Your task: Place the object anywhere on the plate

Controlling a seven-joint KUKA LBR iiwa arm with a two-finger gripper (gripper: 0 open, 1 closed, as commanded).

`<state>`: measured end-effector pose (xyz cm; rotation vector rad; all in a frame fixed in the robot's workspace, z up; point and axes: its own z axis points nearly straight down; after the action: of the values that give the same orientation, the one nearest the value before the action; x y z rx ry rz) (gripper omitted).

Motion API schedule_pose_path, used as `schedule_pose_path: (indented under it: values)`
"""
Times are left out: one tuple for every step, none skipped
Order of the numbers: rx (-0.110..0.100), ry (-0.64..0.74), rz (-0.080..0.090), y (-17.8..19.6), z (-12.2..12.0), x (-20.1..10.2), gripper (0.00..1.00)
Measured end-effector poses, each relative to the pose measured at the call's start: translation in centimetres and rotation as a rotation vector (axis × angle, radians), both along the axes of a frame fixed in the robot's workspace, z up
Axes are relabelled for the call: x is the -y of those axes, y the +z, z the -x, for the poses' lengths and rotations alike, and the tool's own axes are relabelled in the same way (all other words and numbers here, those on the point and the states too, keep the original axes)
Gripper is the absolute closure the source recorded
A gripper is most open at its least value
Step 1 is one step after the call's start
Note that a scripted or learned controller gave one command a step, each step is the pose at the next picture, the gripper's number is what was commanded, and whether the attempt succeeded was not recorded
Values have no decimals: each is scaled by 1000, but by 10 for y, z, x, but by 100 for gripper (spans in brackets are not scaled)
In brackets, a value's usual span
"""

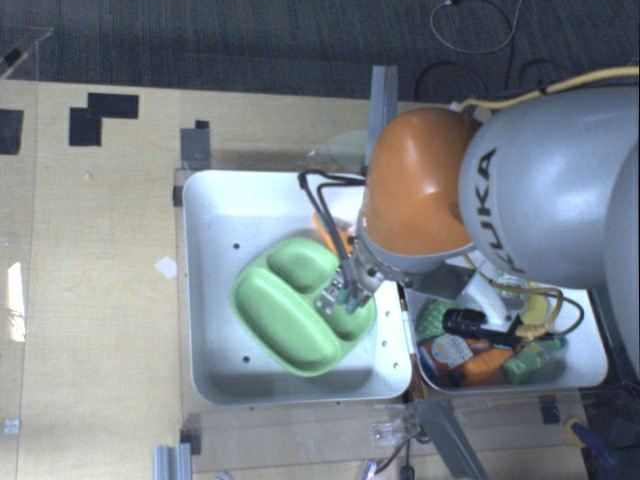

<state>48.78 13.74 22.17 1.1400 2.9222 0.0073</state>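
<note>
1. Bench (100, 298) of pale wood carries two shallow white bins side by side, the left bin (215, 268) and the right bin (590, 363).
2. Green plate (290, 313), with divided compartments, lies in the middle of the left bin, tilted diagonally from far right to near left.
3. Arm (540, 188), grey with an orange band (415, 183), reaches in from the right and covers the far part of the right bin and the gap between the bins.
4. End effector (338, 296) sits low over the plate's right side, above its right compartment; whether it is open, closed or gripping anything cannot be told.
5. Orange object (325, 230) peeks out just beyond the plate's far edge, beside the wrist, in the left bin; its shape is mostly hidden.
6. Right bin holds a cluster of small items (480, 353), among them green, orange and black pieces, packed near its left end.
</note>
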Motion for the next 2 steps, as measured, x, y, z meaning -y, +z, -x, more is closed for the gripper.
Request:
schedule_pose_path:
  values:
    - [0, -10, 0, -2, 0, -31, 100]
    - [-1, -11, 0, -2, 0, -30, 0]
